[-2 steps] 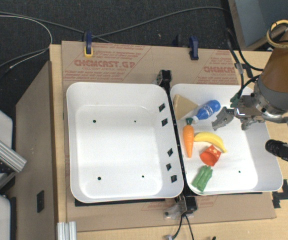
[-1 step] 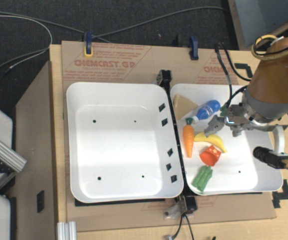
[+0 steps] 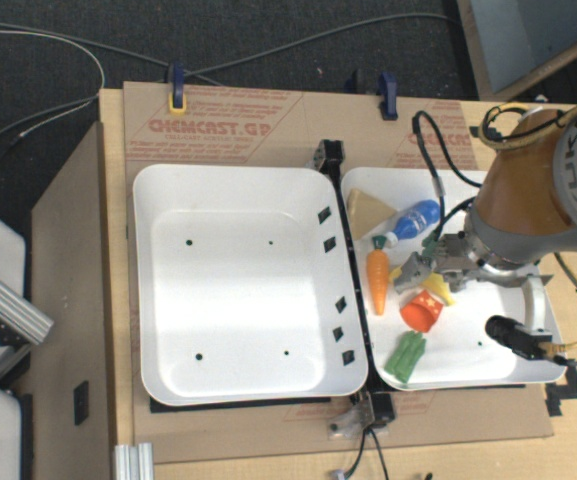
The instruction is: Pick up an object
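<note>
My gripper (image 3: pixel 415 271) hangs low over the middle of the right bin (image 3: pixel 468 368), reaching in from the right. Just left of it lies an orange carrot (image 3: pixel 378 280). Directly below it sits a red-orange piece (image 3: pixel 423 312), with a small yellow piece (image 3: pixel 438 287) beside the gripper body. A blue bottle with a white cap (image 3: pixel 414 220) lies above the gripper, and a tan wedge (image 3: pixel 367 211) rests in the bin's top left corner. A green piece (image 3: pixel 405 356) sits near the front wall. Nothing shows between the fingers.
The left bin (image 3: pixel 153 268) stands beside the right one, with a black divider strip (image 3: pixel 343 268) between them. Both rest on a cardboard sheet (image 3: pixel 228 118) held by clamps. Cables cross the dark floor behind.
</note>
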You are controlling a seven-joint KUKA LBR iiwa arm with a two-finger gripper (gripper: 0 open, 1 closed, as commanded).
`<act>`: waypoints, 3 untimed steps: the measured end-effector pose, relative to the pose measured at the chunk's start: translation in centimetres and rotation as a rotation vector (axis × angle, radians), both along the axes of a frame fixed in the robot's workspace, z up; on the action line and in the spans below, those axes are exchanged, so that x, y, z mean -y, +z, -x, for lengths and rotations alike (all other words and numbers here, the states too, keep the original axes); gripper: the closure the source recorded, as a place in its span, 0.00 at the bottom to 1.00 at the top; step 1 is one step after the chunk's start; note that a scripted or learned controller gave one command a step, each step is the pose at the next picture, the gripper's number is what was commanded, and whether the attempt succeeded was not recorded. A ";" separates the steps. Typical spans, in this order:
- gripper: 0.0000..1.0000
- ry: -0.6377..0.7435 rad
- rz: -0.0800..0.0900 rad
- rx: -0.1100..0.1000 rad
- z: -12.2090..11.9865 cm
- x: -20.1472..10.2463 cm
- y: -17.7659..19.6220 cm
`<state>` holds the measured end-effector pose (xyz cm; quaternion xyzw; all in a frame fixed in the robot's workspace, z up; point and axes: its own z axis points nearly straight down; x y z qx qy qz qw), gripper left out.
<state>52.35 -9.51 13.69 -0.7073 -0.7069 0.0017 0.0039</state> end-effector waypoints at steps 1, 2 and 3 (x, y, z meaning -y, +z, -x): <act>0.00 0.000 0.000 0.001 0.1 -0.1 -5.3; 1.00 -0.001 0.000 0.008 -0.1 -0.1 -3.9; 1.00 0.000 0.003 0.011 0.8 0.2 1.1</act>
